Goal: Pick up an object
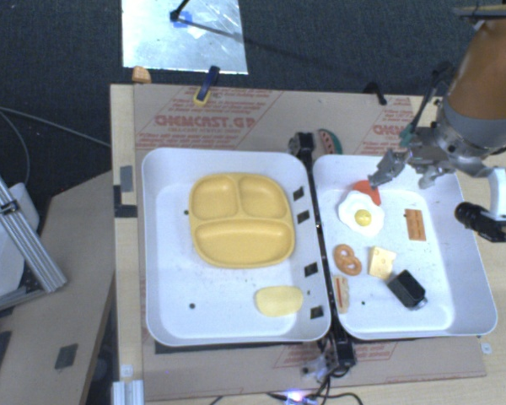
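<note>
Right bin (455, 315) holds the candidates: toy fried egg (361, 215) near its upper middle, red piece (367, 191) touching the egg's upper edge, pretzel (347, 259), cheese wedge (381, 261), wafer (414, 224), black block (406, 288), bacon strip (341, 294) along the left wall.

Gripper (386, 170) hangs over the bin's upper left, just above the red piece. Jaws: cannot tell how wide; fingers blur into one grey shape.

Left bin (164, 310) carries a yellow divided plate (240, 221) and a pale yellow oval (279, 300).

Judgement: red piece is likely the target. Probably light, stiff plastic, smooth and low-lying. Flat pieces may slip; take hold across the narrow width, jaws reaching down to the bin floor. Egg crowding one side could snag a finger.
</note>
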{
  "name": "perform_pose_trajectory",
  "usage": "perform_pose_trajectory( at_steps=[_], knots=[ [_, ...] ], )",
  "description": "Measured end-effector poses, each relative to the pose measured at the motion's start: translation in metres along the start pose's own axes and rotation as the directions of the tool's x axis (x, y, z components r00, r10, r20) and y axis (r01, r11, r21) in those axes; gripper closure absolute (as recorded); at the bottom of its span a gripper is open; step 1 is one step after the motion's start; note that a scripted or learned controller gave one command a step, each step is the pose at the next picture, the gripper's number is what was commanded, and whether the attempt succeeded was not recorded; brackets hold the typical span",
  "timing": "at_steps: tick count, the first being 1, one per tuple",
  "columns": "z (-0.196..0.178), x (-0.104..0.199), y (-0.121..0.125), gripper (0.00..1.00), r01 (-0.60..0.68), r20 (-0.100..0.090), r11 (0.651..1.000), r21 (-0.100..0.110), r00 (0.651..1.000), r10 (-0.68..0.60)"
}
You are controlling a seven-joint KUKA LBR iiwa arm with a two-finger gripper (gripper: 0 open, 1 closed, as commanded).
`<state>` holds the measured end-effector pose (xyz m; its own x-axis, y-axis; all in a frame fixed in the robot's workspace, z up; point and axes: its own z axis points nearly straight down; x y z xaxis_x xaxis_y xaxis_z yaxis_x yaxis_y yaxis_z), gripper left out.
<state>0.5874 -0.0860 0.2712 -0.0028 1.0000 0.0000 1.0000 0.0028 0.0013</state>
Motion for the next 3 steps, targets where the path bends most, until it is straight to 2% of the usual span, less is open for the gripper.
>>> perform_pose_trajectory(
  at_steps=[1,2,3],
  knots=[
    [0.045,0.131,-0.063,0.0,0.014,-0.006,1.0,0.008,1.0,-0.014],
    [-0.193,0.14,-0.096,0.0,0.005,-0.004,1.0,-0.02,1.0,-0.005],
    [-0.096,0.208,-0.101,0.0,0.008,-0.001,1.0,0.007,1.0,-0.008]
  ],
)
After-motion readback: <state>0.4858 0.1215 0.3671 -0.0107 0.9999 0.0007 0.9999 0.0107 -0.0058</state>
